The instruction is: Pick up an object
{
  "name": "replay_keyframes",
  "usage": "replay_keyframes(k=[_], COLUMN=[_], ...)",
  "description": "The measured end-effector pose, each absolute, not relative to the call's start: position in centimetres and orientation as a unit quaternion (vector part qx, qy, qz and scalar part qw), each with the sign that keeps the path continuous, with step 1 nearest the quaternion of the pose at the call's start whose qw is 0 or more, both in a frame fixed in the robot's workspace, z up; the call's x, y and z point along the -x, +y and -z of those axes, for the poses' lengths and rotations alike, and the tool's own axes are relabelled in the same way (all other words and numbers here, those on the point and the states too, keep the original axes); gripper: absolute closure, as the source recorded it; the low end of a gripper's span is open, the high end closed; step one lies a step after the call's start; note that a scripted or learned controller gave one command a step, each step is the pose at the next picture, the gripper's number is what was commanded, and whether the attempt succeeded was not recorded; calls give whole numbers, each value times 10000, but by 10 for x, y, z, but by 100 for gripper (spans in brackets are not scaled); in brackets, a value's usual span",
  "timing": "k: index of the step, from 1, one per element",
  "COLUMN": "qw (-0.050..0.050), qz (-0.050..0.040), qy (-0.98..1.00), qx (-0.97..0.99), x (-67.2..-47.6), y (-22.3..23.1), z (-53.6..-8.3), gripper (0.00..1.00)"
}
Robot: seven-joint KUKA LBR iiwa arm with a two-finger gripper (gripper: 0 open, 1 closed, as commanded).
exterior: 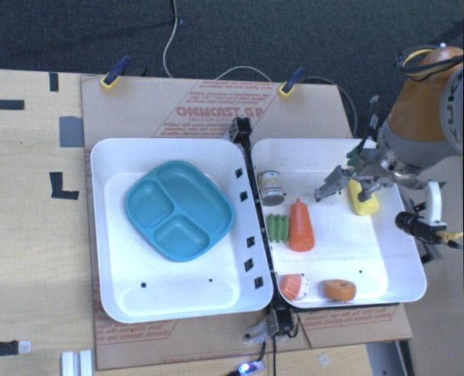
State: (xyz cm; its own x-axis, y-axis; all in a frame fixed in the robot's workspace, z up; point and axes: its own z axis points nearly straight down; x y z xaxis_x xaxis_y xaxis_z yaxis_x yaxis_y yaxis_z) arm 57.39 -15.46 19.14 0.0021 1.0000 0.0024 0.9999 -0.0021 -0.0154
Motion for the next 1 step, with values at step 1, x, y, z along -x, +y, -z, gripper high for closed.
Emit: replay_keyframes(k=[1], qw=[8], qz=[-7], qy=[-7076], qx=[7066], x=[-577], y=[-154], z=[-199], gripper=[0])
